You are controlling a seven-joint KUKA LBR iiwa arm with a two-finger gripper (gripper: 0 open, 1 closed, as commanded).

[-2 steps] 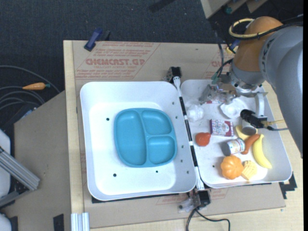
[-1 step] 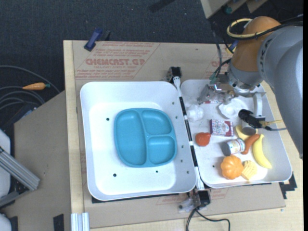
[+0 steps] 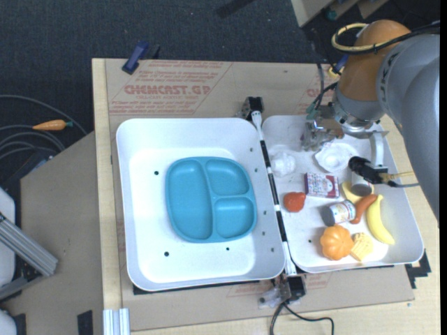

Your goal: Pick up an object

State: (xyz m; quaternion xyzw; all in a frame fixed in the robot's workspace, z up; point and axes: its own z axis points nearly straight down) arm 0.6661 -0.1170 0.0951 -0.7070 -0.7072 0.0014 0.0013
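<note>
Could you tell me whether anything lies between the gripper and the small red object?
Nothing visible does. Bare bin floor lies between the gripper and the red object; a clear plastic item flanks that path on one side, a red-and-white packet on the other.
</note>
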